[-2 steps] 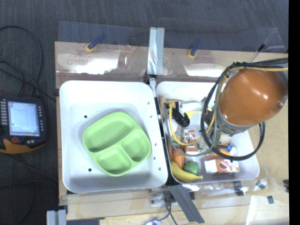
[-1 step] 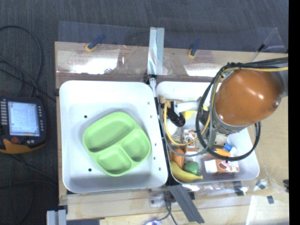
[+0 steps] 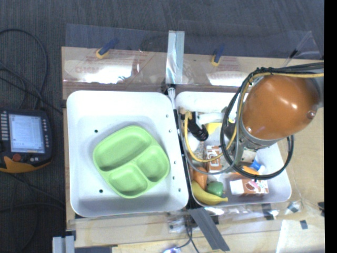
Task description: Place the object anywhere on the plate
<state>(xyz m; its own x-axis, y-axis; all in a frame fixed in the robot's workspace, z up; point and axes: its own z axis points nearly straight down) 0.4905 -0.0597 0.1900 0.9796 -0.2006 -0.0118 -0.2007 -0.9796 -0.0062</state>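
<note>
**Several objects crowd the right bin while the plate sits bare in the left**

Several small things lie in the right bin (image 3: pixel 281 191), and which of them is the task's object cannot be told. A banana (image 3: pixel 206 194) curves along the bin's 7 o'clock corner, with a green round fruit (image 3: pixel 215 187) touching its upper side and an orange piece (image 3: pixel 199 177) just beside it toward 10 o'clock. A small carton (image 3: pixel 248 186) with red and white print lies flat near the 5 o'clock edge, and a second printed box (image 3: pixel 213 158) lies near the bin's middle. A yellow item (image 3: pixel 213 127) shows toward 11 o'clock, partly hidden by black cables (image 3: pixel 227 141).

Over this bin the arm (image 3: pixel 276 107) reaches in from 3 o'clock, its orange band hiding most of the bin's upper right. The gripper (image 3: pixel 245 154) hangs under it, low among the objects; whether it is wide, narrow or holding anything cannot be told, since the arm's body and cables cover it.

At 9 o'clock from all this, the green plate (image 3: pixel 131 161), with three compartments, lies tilted in the middle of the left bin (image 3: pixel 84 109). Both bins rest side by side on the worktop (image 3: pixel 121 70). A handheld control pad (image 3: pixel 25 138) lies well apart, at the far 9 o'clock side.
</note>
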